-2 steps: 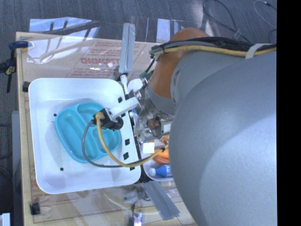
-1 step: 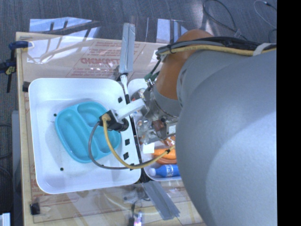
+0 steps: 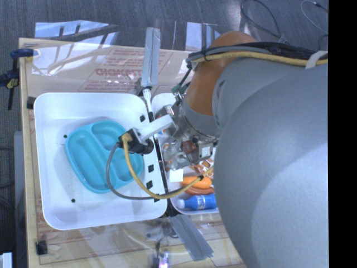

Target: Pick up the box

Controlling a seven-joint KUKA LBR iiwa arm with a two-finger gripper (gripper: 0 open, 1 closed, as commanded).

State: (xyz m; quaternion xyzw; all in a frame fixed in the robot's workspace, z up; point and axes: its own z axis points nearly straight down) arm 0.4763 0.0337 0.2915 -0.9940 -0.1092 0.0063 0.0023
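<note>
We see the grey arm (image 3: 268, 149) reaching in over the right bin (image 3: 184, 208), its bulk covering most of that bin; the pincer (image 3: 181, 152) hangs low among the clutter there, and we cannot tell how it stands. In the left bin (image 3: 50, 149) lies a blue divided tray (image 3: 95, 155). A blue bottle (image 3: 198, 202) and something orange (image 3: 198, 182) lie in the right bin; we cannot make out the box.
</note>
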